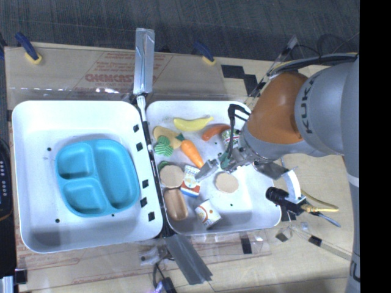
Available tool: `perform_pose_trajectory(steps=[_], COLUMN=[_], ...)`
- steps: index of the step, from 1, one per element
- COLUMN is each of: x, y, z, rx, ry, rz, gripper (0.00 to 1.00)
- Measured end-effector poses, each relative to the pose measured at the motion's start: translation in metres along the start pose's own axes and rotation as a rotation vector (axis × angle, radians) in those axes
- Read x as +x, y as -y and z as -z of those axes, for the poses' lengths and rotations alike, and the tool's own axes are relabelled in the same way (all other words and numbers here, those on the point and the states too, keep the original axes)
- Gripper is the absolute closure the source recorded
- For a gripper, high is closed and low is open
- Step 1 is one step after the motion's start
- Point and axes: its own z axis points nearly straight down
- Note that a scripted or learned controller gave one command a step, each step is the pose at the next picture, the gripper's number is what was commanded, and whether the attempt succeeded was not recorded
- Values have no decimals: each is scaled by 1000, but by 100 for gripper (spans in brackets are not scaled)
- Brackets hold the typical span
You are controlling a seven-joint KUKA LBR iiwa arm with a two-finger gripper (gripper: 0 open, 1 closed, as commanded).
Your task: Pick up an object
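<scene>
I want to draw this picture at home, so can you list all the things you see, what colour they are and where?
Shallow white plastic bins: 2, white, side by side on the bench.
Blue divided plastic tray: 1, blue, left bin.
Yellow toy banana: 1, yellow, top of right bin.
Orange toy carrot: 1, orange, right bin, middle.
Green ridged toy vegetable: 1, green, right bin, left side.
Tan round disc: 1, tan, right bin, beside the gripper.
Small white printed cup: 1, white, tipped over, bottom of right bin.
Gripper: 1, grey, over the right bin.
</scene>
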Motion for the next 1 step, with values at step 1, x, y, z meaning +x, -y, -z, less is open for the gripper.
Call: perform_pose_trajectory(steps=[1], x=[0], y=[-1], z=[10], rx=[0], ry=[0], rz=[5], gripper=[100])
